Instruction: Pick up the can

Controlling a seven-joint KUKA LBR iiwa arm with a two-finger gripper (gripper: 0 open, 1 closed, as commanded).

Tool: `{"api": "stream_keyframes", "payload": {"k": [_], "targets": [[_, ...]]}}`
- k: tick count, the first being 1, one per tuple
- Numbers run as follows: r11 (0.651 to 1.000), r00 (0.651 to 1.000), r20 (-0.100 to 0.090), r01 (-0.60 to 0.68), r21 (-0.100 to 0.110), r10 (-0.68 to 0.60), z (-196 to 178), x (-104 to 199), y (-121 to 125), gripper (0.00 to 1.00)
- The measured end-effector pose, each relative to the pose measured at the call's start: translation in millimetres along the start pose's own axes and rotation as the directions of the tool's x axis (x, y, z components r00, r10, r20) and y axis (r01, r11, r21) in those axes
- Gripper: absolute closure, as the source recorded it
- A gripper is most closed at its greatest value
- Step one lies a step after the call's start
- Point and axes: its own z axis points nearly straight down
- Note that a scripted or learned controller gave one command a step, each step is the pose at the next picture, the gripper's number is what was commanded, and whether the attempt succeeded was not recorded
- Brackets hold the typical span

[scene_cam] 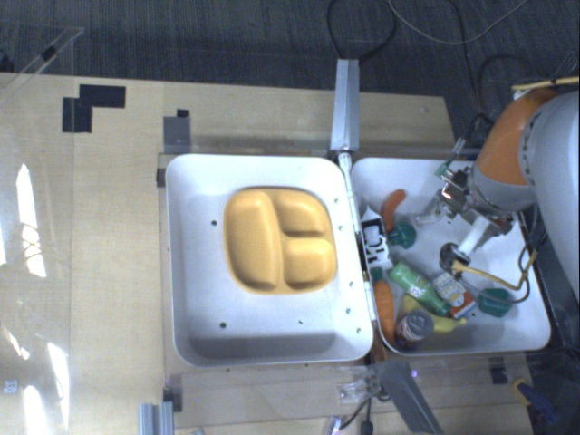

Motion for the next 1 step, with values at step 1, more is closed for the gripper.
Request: {"api": "stream_keyframes", "payload": {"k": [1], "targets": [[0.999, 0.999, 0.0, -0.032, -0.001, 0.032, -0.7, 24.0, -36.1, 0.0]]}}
